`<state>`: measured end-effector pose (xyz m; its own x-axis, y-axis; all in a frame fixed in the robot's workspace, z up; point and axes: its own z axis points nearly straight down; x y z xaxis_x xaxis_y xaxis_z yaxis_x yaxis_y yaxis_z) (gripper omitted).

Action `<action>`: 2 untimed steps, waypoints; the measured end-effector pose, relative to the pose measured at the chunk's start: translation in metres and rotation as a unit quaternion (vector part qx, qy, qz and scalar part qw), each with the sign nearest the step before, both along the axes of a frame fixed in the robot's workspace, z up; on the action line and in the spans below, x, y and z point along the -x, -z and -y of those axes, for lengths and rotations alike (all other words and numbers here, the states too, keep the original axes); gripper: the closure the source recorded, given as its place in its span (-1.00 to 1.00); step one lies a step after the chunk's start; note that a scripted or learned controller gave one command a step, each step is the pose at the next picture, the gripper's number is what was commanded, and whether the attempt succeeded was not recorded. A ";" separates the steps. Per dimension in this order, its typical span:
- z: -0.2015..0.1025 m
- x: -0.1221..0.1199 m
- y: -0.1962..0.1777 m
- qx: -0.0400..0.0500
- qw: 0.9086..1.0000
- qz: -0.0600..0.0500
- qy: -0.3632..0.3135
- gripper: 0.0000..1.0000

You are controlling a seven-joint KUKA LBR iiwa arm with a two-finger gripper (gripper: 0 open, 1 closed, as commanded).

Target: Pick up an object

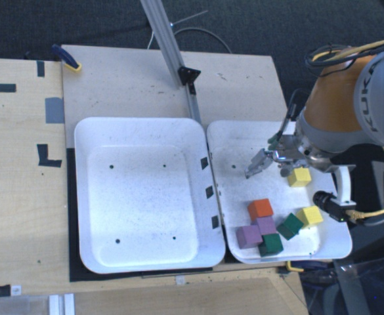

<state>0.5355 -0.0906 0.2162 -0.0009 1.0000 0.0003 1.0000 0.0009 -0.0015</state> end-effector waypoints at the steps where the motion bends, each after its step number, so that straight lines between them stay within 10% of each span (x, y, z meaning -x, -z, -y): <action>1: 0.009 0.048 0.114 0.003 1.000 0.005 0.003 -1.00; 2: 0.031 0.039 0.124 -0.001 1.000 0.000 0.000 -1.00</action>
